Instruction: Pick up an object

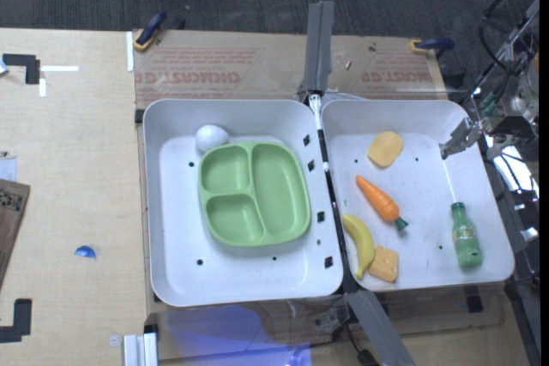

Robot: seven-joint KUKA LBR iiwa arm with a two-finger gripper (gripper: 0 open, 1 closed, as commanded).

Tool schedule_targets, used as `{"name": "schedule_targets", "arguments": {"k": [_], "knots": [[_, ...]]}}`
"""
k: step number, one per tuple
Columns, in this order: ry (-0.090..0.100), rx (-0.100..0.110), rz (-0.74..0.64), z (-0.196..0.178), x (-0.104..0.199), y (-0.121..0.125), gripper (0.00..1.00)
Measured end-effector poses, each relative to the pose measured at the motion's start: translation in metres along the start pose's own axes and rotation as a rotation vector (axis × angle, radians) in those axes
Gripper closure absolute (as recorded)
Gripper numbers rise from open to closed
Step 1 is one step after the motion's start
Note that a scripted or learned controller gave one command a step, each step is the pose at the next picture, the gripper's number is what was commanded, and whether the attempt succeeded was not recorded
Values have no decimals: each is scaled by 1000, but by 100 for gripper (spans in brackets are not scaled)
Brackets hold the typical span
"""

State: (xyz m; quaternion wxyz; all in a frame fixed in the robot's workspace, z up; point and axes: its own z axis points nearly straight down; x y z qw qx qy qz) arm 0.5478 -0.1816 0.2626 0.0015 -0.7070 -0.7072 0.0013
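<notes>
Bottom of frame first: right bin (429, 274), near wall. Banana (360, 243) lies along the divider side, its lower tip touching an orange-yellow wedge (385, 264). Green bottle (466, 235) lies flat near the bin's right wall, cap toward the top of the frame, well apart from the rest.

Mid bin: carrot (378, 198) on a diagonal, green stem end at lower right, just above the banana but not touching as far as I can tell. Upper part of the bin: yellow rounded piece (386, 148), alone with bare floor all round.

Left bin (171, 210): green divided plate (255, 191) takes most of the floor, white ball (211, 135) touching or just beside its upper left rim.

Far right, mid-height: end effector (459, 141) sits over the right bin's upper right corner, near the wall. Finger state: cannot tell, too small and lost in the clutter of the arm behind it. Nothing visibly held.

Judgement: approach phase, no target committed, nothing lifted.

How I'd run the pick:
- Yellow piece or bottle are the closest and the most isolated. Bottle is near the wall, so finger clearance on that side is tight.
- Carrot is a fair alternative: close across its short axis at mid-body, fingers square to the diagonal.
- Skip banana and wedge: they touch each other and sit against the divider.
- Descend vertically, close only at floor level, confirm the object between the fingers before the lift.
</notes>
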Motion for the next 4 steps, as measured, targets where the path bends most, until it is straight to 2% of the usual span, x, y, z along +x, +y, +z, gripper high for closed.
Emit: {"name": "schedule_targets", "arguments": {"k": [1,2,3,4], "knots": [[0,0,-57,136,43,5,0],[0,-1,-157,172,73,-13,0],[0,1,-152,165,72,-13,100],[-1,-1,-98,73,101,-41,100]]}}
